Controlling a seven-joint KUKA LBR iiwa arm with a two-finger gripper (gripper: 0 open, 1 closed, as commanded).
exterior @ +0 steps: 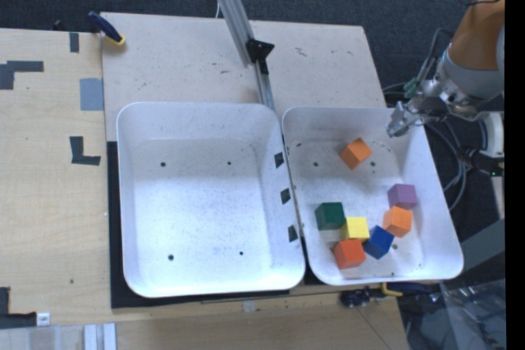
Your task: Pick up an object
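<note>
The right bin (435, 176) holds several small blocks. An orange block (356, 152) lies alone toward its far side. Near the front sit a green block (330, 215), a yellow block (357, 228), a red-orange block (349, 252), a blue block (379, 242), another orange block (398, 220) and a purple block (402, 194). My gripper (399, 120) hangs over the bin's far right corner, to the right of the lone orange block and apart from it. Nothing shows between its fingertips.
The left bin (131, 176) stands beside the right one. A slanted metal rail (234, 4) crosses the bench behind the bins. A blue and yellow tool (107, 28) lies at the bench's far left. Cables hang at the right of the bench.
</note>
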